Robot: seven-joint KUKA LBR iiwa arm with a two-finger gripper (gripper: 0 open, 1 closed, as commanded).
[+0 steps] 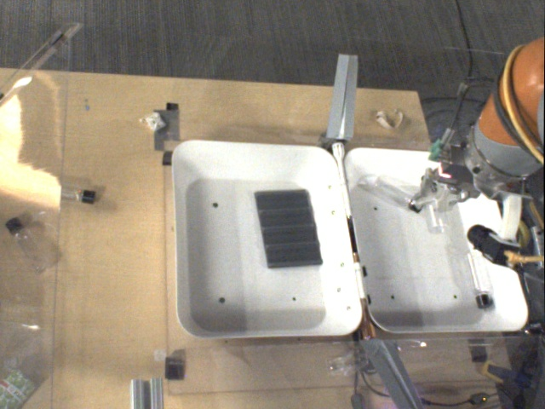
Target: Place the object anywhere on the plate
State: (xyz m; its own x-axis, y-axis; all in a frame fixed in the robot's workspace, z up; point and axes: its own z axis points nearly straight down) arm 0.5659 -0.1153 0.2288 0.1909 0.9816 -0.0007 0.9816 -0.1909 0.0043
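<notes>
- A grey KUKA arm with an orange band (521, 92) reaches in from the right edge of the frame, its wrist over the upper right corner of the right bin (443, 313).
- The gripper (433, 201) hangs above the upper middle of that bin; whether it is clenched or released cannot be told, and no item can be made out in its grasp.
- A clear tube-like object (381, 189) lies at a slant on the bin floor just left of the gripper, near the bin's upper left corner; whether the two touch cannot be told.
- A second clear tube (478, 281) with a dark end lies near the lower right of the same bin, well apart from the gripper.
- In the left bin (204, 313), at the centre of the frame, a dark ribbed rectangular plate (289, 227) rests flat, slightly tilted, with its top bare.
- Small vials (83, 196) lie on the wooden bench (102, 296) at the left of the frame.
</notes>
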